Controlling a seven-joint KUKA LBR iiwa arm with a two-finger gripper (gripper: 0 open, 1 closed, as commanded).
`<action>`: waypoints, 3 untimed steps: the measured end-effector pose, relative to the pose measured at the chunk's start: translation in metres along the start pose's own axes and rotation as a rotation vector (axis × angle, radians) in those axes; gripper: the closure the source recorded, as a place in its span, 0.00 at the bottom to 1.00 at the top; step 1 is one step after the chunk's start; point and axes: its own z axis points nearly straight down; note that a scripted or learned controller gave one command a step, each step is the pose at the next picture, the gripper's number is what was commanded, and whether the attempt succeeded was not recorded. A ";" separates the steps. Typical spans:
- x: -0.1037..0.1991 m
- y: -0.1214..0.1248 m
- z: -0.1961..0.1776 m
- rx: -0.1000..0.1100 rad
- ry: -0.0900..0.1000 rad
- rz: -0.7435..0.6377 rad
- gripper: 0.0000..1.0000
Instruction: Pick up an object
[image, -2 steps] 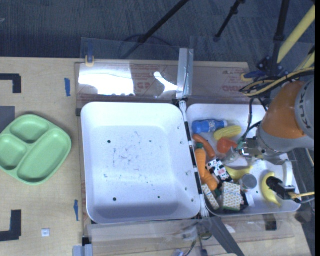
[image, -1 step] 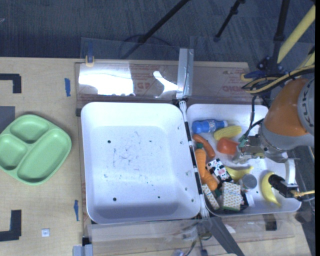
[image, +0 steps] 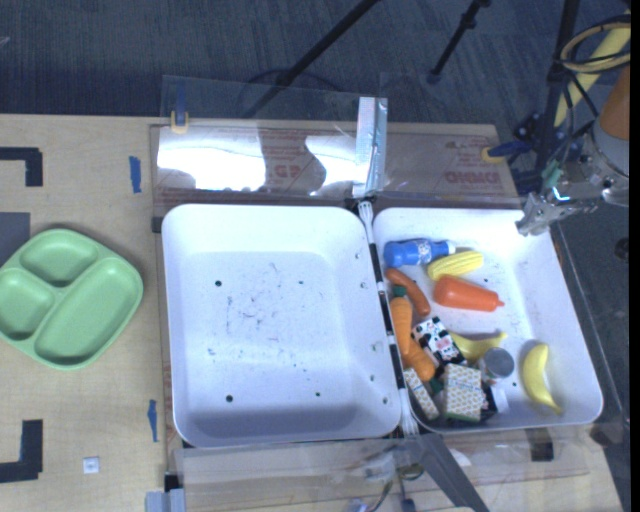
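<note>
The gripper (image: 537, 212) hangs at the far right corner of the right bin (image: 575, 330), just over its rim, with nothing between its fingers. Whether those fingers stand apart or together cannot be told at this size and angle. The arm enters from the right edge, its wrist high and back from the pile.

All the pickable things lie in the right bin, nearer and to the left of the gripper. Closest is the corn (image: 455, 264), its long axis running left-right with a slight tilt; just beside it to the left is a blue bottle (image: 415, 251), and just near of it an orange pepper (image: 466, 294), also lying left-right. Two carrots (image: 405, 320) run along the left wall, far to near. A banana (image: 540, 375) lies apart by the near right side, its long axis far to near. The left bin (image: 270, 320) holds nothing to grasp.

Judging from this, the next move is likely a reach leftward and nearer, then down; the corn or the pepper seems the shortest travel.
</note>
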 end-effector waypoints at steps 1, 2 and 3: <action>-0.016 0.005 -0.170 0.000 0.000 0.098 1.00; -0.029 0.035 -0.195 0.000 -0.001 0.091 1.00; -0.026 0.037 -0.207 -0.005 -0.004 0.085 1.00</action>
